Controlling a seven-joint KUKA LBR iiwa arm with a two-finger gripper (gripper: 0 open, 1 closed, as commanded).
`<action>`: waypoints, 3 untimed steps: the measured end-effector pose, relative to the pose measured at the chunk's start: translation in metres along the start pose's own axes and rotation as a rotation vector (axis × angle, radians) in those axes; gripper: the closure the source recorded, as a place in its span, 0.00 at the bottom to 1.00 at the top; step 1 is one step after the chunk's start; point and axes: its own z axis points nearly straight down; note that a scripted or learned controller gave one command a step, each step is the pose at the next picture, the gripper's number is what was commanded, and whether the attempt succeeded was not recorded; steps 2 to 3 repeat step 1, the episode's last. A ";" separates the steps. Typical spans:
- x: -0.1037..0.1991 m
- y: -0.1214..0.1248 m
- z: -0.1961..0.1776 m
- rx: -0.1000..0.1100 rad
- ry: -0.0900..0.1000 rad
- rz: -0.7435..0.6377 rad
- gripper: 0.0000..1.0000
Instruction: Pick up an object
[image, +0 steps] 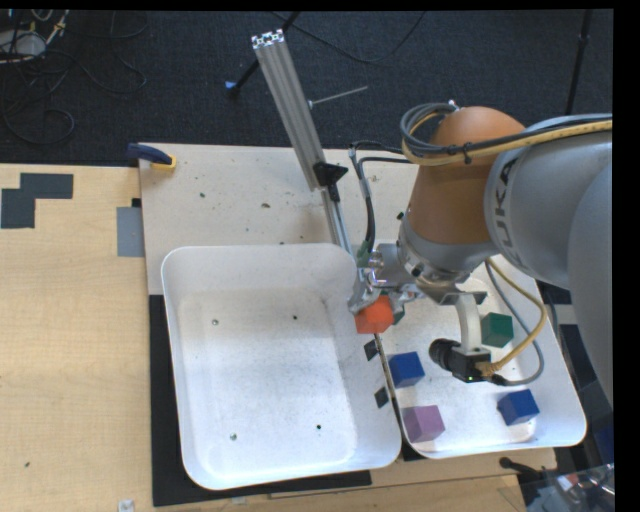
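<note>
Orange block (375, 317) pinched between the fingers of the gripper (377, 305), raised over the seam where the two bins meet, just above the dividing edge. Clenched on it, by the look of things, though gripped near the block's top, most of the orange hanging below the fingertips. Shallow hold, then: could slip out with any jolt or quick swing, and a drop here might land on the divider and bounce either way. Just below and to the right, blue block (406, 368) on the floor of the right bin (560, 432), purple block (423, 421) nearer the front rim, a second blue block (518, 406) towards the corner, green block (496, 328) partly behind the cables. Looping yellow cable (520, 350) trailing low over that bin, liable to snag or nudge those pieces on a sideways move. Left bin (190, 400) alongside, wide and white.
</note>
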 end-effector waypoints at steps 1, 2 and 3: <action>0.052 0.002 0.011 0.000 -0.001 -0.001 1.00; 0.052 0.002 0.011 0.000 -0.001 -0.001 1.00; 0.052 0.002 0.011 0.000 -0.001 -0.001 1.00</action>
